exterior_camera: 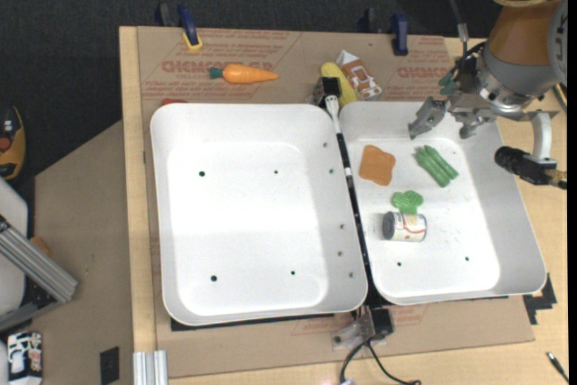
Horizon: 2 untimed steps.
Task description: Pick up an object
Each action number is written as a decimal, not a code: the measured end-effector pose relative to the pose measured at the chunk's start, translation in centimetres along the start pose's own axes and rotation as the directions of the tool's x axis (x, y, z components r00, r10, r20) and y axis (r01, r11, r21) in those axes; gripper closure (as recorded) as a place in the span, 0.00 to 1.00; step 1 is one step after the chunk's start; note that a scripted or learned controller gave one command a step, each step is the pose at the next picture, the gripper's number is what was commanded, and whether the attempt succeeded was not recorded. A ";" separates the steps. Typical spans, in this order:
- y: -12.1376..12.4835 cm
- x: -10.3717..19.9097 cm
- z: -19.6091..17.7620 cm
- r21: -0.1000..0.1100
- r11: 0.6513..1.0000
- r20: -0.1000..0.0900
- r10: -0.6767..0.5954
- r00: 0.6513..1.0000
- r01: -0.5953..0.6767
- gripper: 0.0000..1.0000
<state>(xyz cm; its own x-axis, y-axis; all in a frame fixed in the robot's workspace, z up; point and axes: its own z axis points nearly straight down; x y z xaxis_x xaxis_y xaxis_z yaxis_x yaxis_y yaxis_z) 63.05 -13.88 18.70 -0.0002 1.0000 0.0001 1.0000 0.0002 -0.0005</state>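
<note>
The arm reaches in from the right, and its gripper [447, 116] hangs over the far end of the right bin [514, 221], fingers spread apart with nothing between them. I can make out one finger [424, 122] on the near-left and another [471, 123] to its right, though from this slant I can't say how high they sit above the bin floor.

Just below that gap lies the green bean-like piece [436, 166] — the closest thing to the fingers by some way. Its long axis runs on a diagonal, from up-left to down-right in the camera view, so I'd judge the fingers need to straddle it across the short side, not along its length. It lies toward the viewer and a touch left of the gripper's centre; a short drop with a small shift would seem to bring it in.

The other things in that bin sit further off: an orange slab [377, 164] left of the green piece, then a small broccoli [407, 200] touching a little can [406, 226] lying on its side.

The left bin [180, 221] holds none of these. On the desk [144, 86] beyond the bins rest a toy carrot [245, 74] and a banana [335, 78] beside a small carton [361, 78], well away from the arm.
</note>
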 end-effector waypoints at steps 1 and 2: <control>0.1 0.0 -1.1 -0.004 1.000 0.001 -0.001 1.000 0.001 1.00; 3.1 10.6 0.3 -0.004 1.000 -0.003 -0.010 1.000 0.010 1.00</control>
<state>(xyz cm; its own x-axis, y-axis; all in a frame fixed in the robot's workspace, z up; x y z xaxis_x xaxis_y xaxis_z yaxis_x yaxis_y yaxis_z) 66.12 -3.29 18.40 -0.0105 0.9999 0.0029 0.9999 0.0105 0.0032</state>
